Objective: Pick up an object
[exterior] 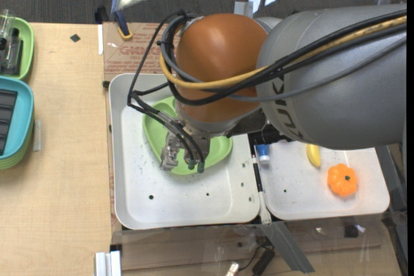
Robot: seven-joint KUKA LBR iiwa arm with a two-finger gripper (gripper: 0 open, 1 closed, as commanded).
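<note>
A light green plate [220,150] lies in the left white bin [136,203], mostly hidden under the arm's orange band. My gripper [182,161] hangs low over the plate's front part, its metal fingers pointing down at the green surface. In the right white bin [304,200] sit a small orange pumpkin [342,180], a yellow banana [314,155] and a blue and white item [262,154] at the bin's left rim.
The arm's grey body covers the back of both bins. On the wooden bench at far left stand a green tray [19,42] and a teal tray [16,116] holding dark items. A brown cardboard sheet [136,48] lies behind the left bin.
</note>
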